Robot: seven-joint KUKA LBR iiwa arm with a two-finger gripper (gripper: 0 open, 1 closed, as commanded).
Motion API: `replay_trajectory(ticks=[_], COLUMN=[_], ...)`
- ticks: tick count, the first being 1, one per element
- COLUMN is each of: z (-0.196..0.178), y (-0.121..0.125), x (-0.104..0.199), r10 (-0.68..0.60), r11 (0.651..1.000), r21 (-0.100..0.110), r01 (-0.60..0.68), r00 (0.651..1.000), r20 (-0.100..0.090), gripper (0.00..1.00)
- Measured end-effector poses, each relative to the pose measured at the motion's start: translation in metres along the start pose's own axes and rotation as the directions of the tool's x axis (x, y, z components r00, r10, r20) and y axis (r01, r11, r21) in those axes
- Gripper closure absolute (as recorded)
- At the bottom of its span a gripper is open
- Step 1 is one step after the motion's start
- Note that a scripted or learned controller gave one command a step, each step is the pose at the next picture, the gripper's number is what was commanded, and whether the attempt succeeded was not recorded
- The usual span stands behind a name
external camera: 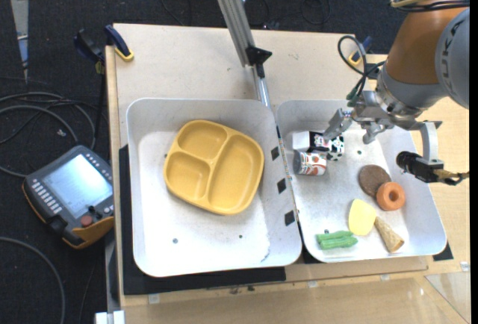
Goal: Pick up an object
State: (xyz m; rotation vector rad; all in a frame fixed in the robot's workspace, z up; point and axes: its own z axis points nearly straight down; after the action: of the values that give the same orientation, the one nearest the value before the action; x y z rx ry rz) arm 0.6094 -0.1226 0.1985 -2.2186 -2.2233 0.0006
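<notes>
Camera view: gripper (pixel 334 137) right of centre, over right bin (pixel 426 240), open/shut can't tell, poised w/ tip by black-white toy (pixel 328 146) next to can (pixel 311 163), prob. the pick target since nearest.

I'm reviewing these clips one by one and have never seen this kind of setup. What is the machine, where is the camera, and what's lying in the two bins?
One fixed camera looks down at a slant on a bench with two shallow white bins. The grey and orange machine at the right is a robot arm; its gripper hangs over the right bin, close to a small black-and-white toy and a tipped-over can. I cannot tell whether it holds anything. That bin also has a brown disc, an orange ring, a yellow piece, a tan cone and a green piece. The left bin holds a yellow divided plate.
</notes>
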Motion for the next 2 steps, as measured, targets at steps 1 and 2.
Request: replay_trajectory(ticks=[1,2], z=[0.000,0.047], y=[0.000,0.003], x=[0.000,-0.007], r10=[0.001,0.003], r11=[1.000,1.000], r21=[-0.001,0.004], r01=[-0.001,-0.003], r00=[1.000,1.000], r20=[0.000,0.000], gripper=[0.00,0.00])
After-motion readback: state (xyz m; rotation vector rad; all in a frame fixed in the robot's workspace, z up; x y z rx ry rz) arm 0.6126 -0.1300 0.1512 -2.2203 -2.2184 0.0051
